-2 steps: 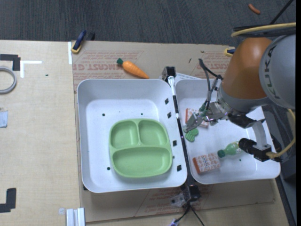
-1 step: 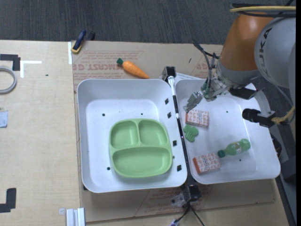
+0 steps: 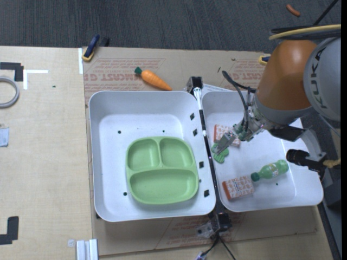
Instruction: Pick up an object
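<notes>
The right bin (image 3: 303,196) holds several items. A green bottle (image 3: 269,171) lies on its side toward the front, with a red and white carton (image 3: 237,187) beside it at the front left. A small red and white packet (image 3: 222,131) lies near the bin's left wall, and a small green object (image 3: 221,155) sits just in front of it. My gripper (image 3: 234,138) hangs low over the left part of this bin, right at the packet and just above the green object. The arm's orange band and grey wrist hide the bin's back right part.
The left bin (image 3: 103,145) holds a green divided plate (image 3: 161,170). A toy carrot (image 3: 153,79) lies on the cardboard behind the bins, and a blue and yellow tool (image 3: 91,46) lies further back left. Black clips (image 3: 194,84) join the bins.
</notes>
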Controlling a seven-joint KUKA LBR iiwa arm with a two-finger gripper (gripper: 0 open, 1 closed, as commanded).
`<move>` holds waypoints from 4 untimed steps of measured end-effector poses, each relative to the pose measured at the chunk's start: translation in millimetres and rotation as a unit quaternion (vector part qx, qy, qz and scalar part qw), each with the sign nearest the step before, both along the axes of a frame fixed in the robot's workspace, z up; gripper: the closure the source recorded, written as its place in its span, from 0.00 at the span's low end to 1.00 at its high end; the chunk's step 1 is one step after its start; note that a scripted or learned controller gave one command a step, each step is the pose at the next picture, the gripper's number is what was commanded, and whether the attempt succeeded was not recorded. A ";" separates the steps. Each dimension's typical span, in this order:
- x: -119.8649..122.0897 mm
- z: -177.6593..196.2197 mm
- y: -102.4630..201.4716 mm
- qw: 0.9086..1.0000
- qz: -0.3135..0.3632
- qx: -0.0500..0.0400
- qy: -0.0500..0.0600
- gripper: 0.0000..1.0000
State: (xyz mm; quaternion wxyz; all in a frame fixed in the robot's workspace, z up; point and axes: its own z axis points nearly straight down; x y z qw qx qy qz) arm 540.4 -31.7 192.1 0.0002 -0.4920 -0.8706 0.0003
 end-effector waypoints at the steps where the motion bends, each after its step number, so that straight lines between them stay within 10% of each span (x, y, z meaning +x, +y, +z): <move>1: 57.0 0.2 36.7 0.997 0.076 0.000 -0.001 0.00; 3: -62.2 0.2 32.6 0.980 0.198 0.000 0.000 0.00; 4: 15.0 0.1 43.5 0.986 0.164 0.000 -0.001 0.00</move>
